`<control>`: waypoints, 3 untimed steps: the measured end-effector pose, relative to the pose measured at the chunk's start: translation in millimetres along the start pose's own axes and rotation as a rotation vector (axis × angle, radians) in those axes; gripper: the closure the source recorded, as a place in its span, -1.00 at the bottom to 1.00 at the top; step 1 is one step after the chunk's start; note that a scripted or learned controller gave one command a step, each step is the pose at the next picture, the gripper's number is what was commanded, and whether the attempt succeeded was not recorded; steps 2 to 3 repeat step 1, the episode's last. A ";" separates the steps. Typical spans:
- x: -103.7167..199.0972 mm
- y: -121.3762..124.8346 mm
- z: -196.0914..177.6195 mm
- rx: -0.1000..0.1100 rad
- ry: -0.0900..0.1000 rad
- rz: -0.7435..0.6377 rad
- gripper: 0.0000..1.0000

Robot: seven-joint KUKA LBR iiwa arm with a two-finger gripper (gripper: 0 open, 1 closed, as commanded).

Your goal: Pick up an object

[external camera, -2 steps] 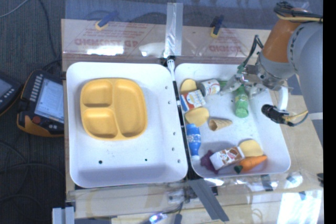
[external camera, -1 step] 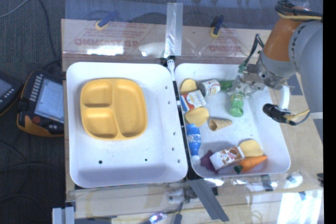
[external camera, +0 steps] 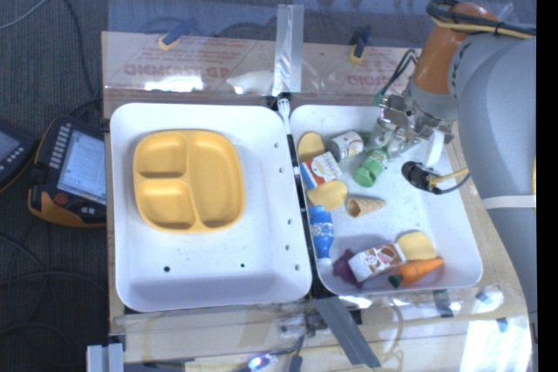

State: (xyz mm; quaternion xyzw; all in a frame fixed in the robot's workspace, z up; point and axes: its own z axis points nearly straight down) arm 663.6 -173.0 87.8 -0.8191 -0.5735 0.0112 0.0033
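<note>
My pincer [external camera: 390, 138] is low over the far part of the right bin [external camera: 462, 231], right above the green bottle [external camera: 371, 166]. Can't tell its state. Bottle lies on the bin floor beside a small can [external camera: 347, 144] and a cone [external camera: 364, 206]. Yellow tray [external camera: 187, 179] sits in the left bin [external camera: 209, 274].
</note>
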 end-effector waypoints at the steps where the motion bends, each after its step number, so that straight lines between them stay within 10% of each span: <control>1: 55.3 -17.5 -100.5 -0.017 0.007 -0.118 1.00; 3: 55.3 -17.5 -100.5 -0.017 0.007 -0.118 1.00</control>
